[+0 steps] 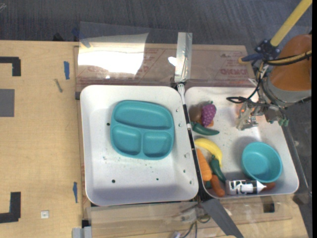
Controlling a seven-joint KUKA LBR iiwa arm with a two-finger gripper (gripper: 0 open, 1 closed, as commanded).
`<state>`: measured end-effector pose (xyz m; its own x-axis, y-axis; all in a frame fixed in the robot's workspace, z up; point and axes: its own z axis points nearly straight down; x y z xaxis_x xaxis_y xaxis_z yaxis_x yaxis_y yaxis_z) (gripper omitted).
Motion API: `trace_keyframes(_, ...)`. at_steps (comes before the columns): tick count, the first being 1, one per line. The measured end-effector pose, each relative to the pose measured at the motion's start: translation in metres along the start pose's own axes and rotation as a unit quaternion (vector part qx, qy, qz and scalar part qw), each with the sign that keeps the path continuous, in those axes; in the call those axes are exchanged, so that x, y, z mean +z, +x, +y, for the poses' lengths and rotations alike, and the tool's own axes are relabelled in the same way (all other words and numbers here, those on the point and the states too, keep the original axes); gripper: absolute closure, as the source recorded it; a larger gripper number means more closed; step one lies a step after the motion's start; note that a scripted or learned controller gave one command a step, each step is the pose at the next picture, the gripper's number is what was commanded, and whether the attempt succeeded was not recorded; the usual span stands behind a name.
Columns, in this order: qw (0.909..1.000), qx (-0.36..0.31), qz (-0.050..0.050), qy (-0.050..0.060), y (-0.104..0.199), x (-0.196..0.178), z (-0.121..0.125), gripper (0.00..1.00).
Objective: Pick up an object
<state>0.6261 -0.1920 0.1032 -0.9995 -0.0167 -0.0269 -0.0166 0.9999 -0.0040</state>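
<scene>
My gripper (249,117) hangs over the back of the right bin (292,155), under the grey wrist with its orange band (296,63). Nothing shows in its grasp. To its left lie purple grapes (208,113) beside a brown round piece (196,114), with a green pepper (205,130) just in front of them. A banana (209,148), a carrot (204,166) and a small green vegetable (217,168) lie along the bin's left wall. A teal bowl (261,161) stands at the front right, a short way in front of the gripper. A white tube (245,186) lies by the front wall.
The left bin (94,133) holds a teal divided plate (142,129). A metal divider (183,58) stands behind the seam between the bins. Wooden bench surface (34,133) stretches to the left. Cables trail from the wrist over the right bin's back right corner.
</scene>
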Motion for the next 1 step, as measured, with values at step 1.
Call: trace_keyframes(1, 0.9935, 0.113, 0.007, -0.001, -0.0262, 0.0150, 0.0550, 1.00)
